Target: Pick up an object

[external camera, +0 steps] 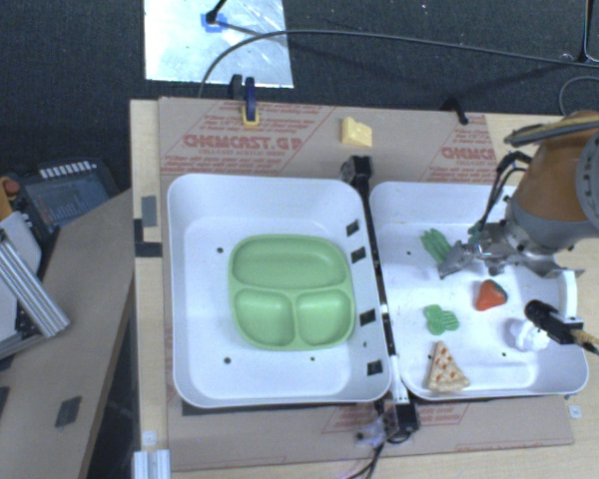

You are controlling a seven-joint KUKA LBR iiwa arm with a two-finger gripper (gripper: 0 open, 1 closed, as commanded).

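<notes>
In the right shallow white bin, taken as landmark, I see the arm's two-finger gripper low over the floor near the bin's centre; I cannot tell its state. A green elongated plastic vegetable piece lies just beside its tip, toward the bin's left wall, long axis running aslant from far-left to near-right. I judge it the nearest target; the red strawberry-shaped toy sits nearer the bin's front

We get bright, even light overhead, glare on the foil sheet, soft shadows, slightly grainy, soft-focus picture.
</notes>
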